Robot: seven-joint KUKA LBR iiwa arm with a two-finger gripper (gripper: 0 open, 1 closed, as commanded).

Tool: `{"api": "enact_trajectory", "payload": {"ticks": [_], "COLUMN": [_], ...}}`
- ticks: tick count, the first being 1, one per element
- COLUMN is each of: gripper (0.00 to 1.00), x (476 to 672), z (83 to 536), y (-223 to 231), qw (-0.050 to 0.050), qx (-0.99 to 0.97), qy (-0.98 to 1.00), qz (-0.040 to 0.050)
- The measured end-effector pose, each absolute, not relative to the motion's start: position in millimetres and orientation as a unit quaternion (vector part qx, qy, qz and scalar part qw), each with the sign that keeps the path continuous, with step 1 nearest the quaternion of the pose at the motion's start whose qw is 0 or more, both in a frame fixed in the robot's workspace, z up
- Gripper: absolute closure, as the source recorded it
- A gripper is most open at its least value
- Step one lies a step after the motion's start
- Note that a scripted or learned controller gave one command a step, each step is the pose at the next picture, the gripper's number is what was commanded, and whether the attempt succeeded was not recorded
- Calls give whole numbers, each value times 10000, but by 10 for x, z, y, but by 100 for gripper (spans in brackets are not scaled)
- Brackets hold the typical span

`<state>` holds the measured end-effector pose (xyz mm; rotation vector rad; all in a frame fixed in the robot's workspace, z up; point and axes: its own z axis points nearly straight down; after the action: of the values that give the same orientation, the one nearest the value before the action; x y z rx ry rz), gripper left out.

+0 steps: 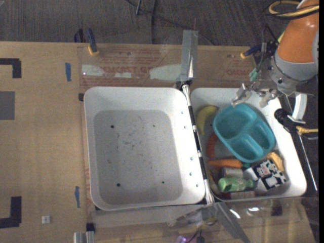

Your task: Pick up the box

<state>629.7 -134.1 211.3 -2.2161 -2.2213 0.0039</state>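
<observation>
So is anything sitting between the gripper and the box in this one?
Yes. The gripper is at the right bin's far edge, and the box lies near its front corner. The teal divided tray sits between them, its near corner apparently overlapping the box area.

Floor: dark grey carpet [61, 9] along the top, with black cables [147, 6] trailing across it.
Counter: tan board [40, 135], lit evenly from above.
Markings: black corner marks [12, 67] at the left edge, small blue tape strips [68, 71].
Clamps: blue and yellow, at the far edge [91, 40].
</observation>
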Motion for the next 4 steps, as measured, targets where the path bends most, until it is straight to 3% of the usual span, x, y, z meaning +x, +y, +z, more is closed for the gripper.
{"api": "enact_trajectory", "payload": {"ticks": [1,2,3,4], "gripper": [0,100,100,100], "x": [5727,5743,6161,5985], "z": [4119,4209,3677,4165], "y": [-1949,-1933,-813,306], "qw": [1,-7,18,7], "qx": [-7355,-7341,-7362,-7218], "qy": [-6775,-6791,-6767,-6921], "qz": [11,25,17,12]}}
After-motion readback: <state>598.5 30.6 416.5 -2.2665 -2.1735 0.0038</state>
